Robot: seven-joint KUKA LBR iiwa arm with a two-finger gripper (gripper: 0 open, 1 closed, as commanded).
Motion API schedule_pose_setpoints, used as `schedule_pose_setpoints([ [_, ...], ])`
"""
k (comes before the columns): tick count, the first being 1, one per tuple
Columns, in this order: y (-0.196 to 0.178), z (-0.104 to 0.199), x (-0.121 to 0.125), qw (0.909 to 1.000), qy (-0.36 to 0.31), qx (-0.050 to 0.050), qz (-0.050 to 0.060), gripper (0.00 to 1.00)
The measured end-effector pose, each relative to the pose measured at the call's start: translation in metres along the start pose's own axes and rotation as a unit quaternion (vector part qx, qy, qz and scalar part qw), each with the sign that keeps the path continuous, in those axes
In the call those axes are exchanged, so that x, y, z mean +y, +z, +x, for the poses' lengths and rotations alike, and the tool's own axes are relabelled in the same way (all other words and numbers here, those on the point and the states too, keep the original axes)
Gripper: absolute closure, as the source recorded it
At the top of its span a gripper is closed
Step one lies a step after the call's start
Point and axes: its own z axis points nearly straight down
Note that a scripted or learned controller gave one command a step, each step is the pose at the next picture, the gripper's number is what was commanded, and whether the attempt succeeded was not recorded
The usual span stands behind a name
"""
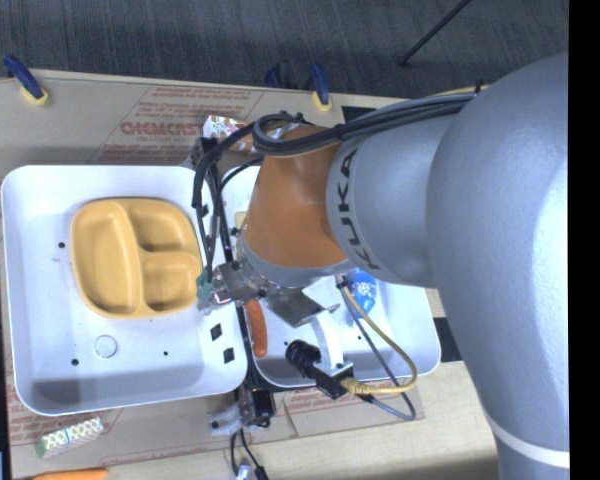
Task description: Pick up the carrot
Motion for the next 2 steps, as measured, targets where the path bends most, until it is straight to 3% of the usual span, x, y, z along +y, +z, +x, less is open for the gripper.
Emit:
schedule_pose_setpoints([
  [1,-0.067,-0.051,-0.004,0.9889,0.148,0.0,-0.002,1.0],
  [2,0.0,-0.042,-0.013,0.9984,-0.057,0.0,-0.001,1.0],
])
